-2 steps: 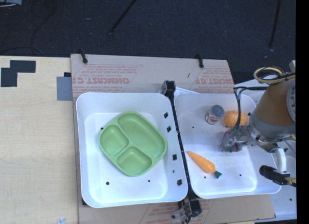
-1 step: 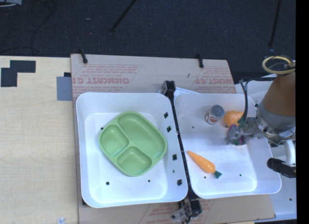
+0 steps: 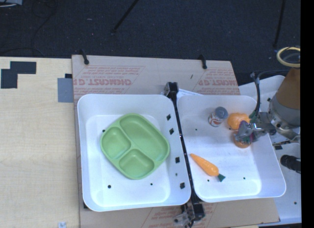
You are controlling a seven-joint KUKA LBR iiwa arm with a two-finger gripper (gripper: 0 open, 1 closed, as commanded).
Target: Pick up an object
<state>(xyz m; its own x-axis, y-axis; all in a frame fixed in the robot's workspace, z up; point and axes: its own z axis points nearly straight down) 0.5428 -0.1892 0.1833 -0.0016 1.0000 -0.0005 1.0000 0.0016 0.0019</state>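
From above, the arm comes in from the right, and its pincer (image 3: 244, 134) sits low in the right bin (image 3: 265, 183), against an orange ball (image 3: 237, 120); whether it is spread or pinching, I cannot tell. A small can (image 3: 217, 116) lies just left of the ball, a toy carrot (image 3: 205, 165) nearer the front. The left bin (image 3: 93, 183) holds 1 green divided plate (image 3: 134, 146).

Red print on cardboard sheet (image 3: 147, 77) behind bins, upside down, twice: reads roughly "CHEMCAST GP". Letters faint, reading uncertain.
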